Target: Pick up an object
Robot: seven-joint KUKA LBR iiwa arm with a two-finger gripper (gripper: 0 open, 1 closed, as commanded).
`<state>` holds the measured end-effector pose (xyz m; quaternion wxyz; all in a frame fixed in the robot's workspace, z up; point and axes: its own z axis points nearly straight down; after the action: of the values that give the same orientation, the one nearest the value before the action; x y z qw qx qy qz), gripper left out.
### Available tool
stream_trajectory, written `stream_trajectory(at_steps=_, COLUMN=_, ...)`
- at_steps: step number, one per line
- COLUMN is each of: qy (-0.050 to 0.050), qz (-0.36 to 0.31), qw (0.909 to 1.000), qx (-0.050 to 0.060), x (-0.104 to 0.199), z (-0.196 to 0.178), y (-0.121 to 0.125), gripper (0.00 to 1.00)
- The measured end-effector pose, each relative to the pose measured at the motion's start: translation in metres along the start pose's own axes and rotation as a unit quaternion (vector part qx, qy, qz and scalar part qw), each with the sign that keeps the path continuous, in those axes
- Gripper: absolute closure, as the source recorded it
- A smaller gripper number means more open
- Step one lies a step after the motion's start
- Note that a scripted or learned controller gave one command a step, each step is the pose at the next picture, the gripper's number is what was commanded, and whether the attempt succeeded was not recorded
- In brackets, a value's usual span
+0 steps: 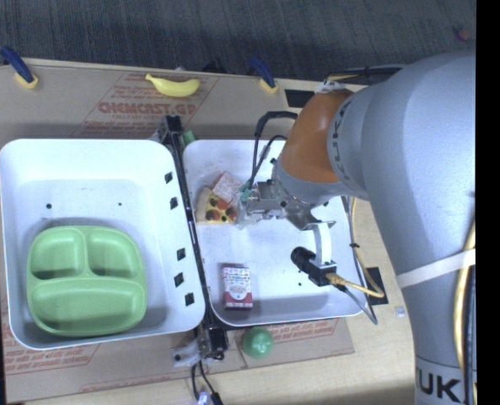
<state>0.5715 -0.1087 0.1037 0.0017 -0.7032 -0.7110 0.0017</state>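
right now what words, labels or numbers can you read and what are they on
"CHEMCAST GP": red print on the cardboard sheet under the bins.
"UK": black letters on the arm's base, cut off by the frame edge.
Small red box in the right bin: print too small to read.

There is one camera, fixed above the worktop and looking down at a slant. It sits far enough to take in both bins whole: the left bin fills the left half of the frame and the right bin lies near the middle. A strip of dark floor shows along the top, so the camera tilts toward the far edge. The arm enters from the right and, being nearer to the lens, appears very large and covers the right bin's right side.
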Motion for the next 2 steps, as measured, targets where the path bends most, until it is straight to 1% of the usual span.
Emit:
stream_trajectory(at_steps=1, qy=0.0, qz=0.004, qw=1.0, qx=-0.003, x=-0.031, z=-0.077, y=-0.04, gripper=1.0)
stream_trajectory(at_steps=2, qy=-0.001, qz=0.004, qw=1.0, qx=-0.003, x=-0.103, z=-0.097, y=-0.071, gripper=1.0)
